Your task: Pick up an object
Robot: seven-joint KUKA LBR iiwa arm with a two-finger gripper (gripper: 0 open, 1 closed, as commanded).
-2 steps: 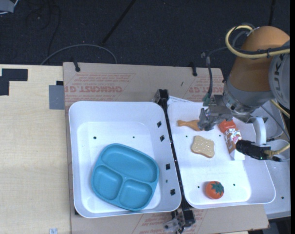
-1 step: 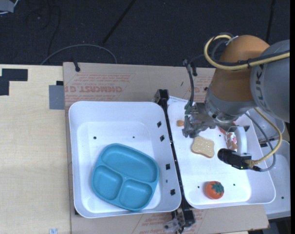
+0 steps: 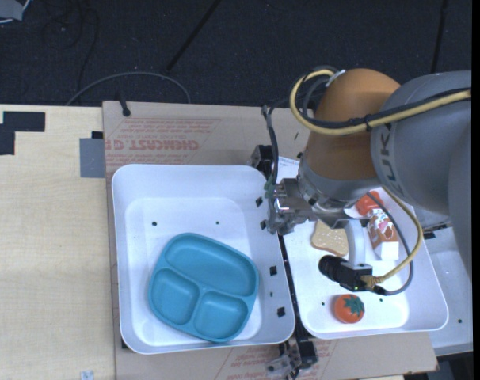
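A toy bread slice (image 3: 329, 241) lies in the right bin (image 3: 418, 311), partly under the grey and orange arm (image 3: 359, 133). The claw (image 3: 283, 208) hangs just left of the slice, over the divide between the two bins. Whether it is open or closed cannot be told, and nothing can be seen in its grip. A toy tomato (image 3: 348, 308) sits below the slice, well apart from it. A small red and white carton (image 3: 382, 234) lies just right of the slice, with a red piece (image 3: 369, 203) above the carton. Far left of the slice, a blue divided plate (image 3: 202, 287) rests in the left bin (image 3: 133, 212).
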